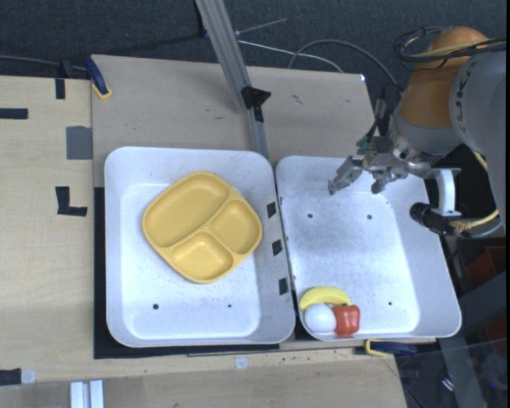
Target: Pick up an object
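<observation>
Two white bins sit side by side on the bench. The left bin (123, 228) holds a yellow tray (201, 226) with three compartments, lying flat in the middle of the bin and turned at a slant. The right bin (365, 236) has three small things bunched in its near left corner: a yellow piece (324, 295) curving over a white ball (320, 318), with a red piece (347, 319) just right of the ball and touching it.

The arm (450, 83) comes in from the right, its orange band above the wrist. The gripper (355, 183) hangs over the far part of the right bin, near the far rim, fingers spread apart with nothing between them. It is well apart from the three things in the near corner and from the tray in the other bin.

A grey pole (229, 58) slants across the bench at the far side, ending near the gap between the bins
</observation>
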`<state>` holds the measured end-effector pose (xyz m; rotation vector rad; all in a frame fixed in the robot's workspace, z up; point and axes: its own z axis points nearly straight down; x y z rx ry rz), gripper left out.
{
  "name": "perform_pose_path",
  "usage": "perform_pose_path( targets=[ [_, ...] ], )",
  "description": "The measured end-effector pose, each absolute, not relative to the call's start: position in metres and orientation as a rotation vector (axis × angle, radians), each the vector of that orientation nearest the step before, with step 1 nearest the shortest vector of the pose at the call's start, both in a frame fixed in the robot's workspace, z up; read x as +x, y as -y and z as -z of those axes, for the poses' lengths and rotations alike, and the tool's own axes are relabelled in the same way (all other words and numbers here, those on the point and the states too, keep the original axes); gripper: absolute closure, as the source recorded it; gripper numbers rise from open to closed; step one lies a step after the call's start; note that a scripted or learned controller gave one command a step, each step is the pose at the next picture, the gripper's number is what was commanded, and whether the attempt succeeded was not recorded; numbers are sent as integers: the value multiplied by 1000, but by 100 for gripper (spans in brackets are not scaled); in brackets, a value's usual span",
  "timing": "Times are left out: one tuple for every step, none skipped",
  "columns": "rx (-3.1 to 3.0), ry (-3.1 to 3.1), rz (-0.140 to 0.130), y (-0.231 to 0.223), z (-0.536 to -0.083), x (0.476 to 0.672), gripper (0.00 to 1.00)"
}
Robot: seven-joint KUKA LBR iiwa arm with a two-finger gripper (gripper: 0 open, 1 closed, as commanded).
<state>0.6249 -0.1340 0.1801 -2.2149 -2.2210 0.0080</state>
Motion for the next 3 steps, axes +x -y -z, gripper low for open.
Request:
perform_pose_path(
  targets=[
    [-2215,2221,-7,125,-121,628,0],
    [-2219,2225,-4,124,-87,627,0],
    [-2217,2225,-3,123,-98,627,100]
  ],
)
